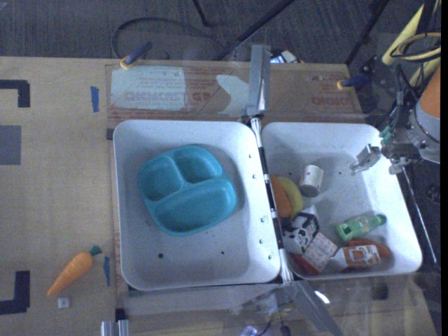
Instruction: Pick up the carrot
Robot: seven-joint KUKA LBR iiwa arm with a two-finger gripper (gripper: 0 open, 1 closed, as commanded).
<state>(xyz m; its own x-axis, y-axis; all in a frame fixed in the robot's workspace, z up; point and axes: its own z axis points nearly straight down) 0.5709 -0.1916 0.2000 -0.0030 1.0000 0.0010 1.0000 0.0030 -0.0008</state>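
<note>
Outside, carrot [71, 272] lies on open bench [56, 187], left of bins.

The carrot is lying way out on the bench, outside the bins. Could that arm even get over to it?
Doubtful. The carrot lies on the bench left of both bins, while the gripper hangs at the right bin's far edge. Nothing blocks the path, but the arm would have to stretch across both bins.
</note>
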